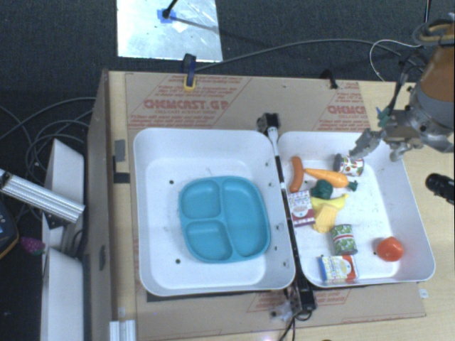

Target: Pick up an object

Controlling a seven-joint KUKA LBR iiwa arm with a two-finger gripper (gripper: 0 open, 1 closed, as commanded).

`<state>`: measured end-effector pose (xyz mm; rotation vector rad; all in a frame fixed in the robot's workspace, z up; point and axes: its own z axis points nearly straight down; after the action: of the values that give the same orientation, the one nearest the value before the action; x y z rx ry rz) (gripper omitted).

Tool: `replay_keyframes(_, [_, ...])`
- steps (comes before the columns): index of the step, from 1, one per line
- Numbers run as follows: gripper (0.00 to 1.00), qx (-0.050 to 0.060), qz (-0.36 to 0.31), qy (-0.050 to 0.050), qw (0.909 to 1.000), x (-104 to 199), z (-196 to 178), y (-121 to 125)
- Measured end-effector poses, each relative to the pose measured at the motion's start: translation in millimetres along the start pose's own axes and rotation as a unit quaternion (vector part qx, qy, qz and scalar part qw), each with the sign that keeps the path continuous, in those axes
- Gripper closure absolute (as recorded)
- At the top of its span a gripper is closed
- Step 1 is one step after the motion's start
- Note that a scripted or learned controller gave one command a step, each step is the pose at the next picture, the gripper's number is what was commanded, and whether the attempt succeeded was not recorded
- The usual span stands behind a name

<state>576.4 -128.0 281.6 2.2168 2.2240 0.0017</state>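
Observation:
The right bin (416,222) holds several small toy foods: an orange sausage (296,173), a carrot (327,177), a small can (351,165), a green broccoli piece (323,189), a yellow banana (327,213), a red-and-white box (301,208), a green can (343,239), a red tomato (389,248) and a small carton (336,268). My gripper (378,146) hangs over the bin's far right corner, just right of the small can. Its fingers are spread open with nothing between them.
The left bin (160,190) holds a blue divided plate (224,219). A black divider clip (270,124) sits at the far end of the seam between the bins. Cables run across the bench behind the bins.

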Motion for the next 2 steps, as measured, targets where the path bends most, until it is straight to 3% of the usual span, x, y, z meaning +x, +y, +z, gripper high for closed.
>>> replay_keyframes(2, [0.00, 0.001, 0.001, 0.000, 1.0000, 8.3, 193.5, 17.1])
